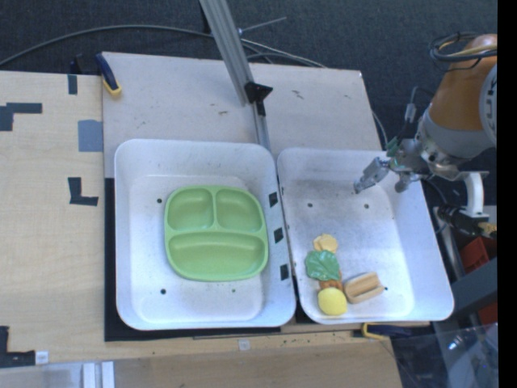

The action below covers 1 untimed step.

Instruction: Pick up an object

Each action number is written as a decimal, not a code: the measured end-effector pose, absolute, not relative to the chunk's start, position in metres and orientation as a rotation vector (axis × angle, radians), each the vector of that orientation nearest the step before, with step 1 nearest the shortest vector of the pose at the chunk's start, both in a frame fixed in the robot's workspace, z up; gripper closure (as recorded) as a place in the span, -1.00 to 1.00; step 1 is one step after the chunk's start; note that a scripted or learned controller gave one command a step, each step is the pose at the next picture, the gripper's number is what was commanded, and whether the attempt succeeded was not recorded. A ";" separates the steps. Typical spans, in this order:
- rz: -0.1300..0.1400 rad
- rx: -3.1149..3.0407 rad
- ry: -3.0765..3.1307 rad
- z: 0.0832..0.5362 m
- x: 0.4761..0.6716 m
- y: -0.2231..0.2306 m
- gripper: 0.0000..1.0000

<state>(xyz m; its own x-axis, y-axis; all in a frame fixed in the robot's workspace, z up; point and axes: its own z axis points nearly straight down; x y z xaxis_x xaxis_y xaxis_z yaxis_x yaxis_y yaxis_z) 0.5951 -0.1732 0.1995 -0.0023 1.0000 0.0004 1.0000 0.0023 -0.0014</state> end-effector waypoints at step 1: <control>0.001 -2.218 -2.223 0.200 0.595 -0.173 -1.00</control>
<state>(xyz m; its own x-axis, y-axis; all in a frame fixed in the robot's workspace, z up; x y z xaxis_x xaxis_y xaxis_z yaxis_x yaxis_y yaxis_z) 0.5951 -0.1732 0.1995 -0.0023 1.0000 0.0004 1.0000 0.0023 -0.0015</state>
